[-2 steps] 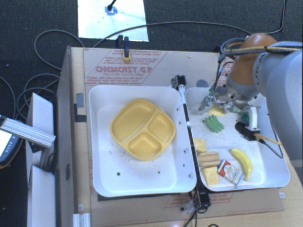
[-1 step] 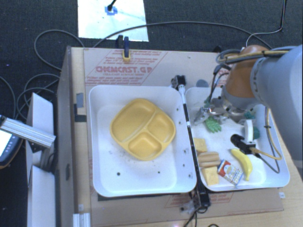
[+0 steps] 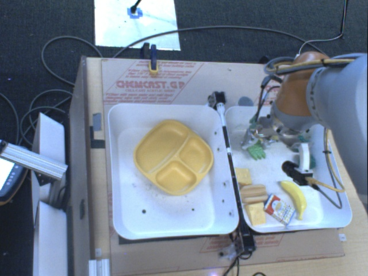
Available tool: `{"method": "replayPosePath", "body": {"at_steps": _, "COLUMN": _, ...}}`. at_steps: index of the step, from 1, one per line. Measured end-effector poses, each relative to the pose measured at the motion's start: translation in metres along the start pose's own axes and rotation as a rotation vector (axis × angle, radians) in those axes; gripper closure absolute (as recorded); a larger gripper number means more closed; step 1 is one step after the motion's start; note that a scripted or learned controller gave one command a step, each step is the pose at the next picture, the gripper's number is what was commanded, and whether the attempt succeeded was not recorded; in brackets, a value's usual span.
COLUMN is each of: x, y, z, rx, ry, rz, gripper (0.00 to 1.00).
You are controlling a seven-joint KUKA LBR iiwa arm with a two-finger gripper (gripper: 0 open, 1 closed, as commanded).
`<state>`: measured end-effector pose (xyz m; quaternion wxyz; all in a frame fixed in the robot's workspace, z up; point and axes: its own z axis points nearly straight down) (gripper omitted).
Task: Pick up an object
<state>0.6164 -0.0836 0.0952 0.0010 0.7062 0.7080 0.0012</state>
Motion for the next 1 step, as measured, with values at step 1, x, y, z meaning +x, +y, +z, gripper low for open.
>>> {"method": "replayPosePath", "body": {"at_steps": 1, "x": 0.0739, "y": 0.0132, "z": -0.0904, "rx": -0.001, "ry": 0.001, "rz": -0.002, "gripper": 1.00}}
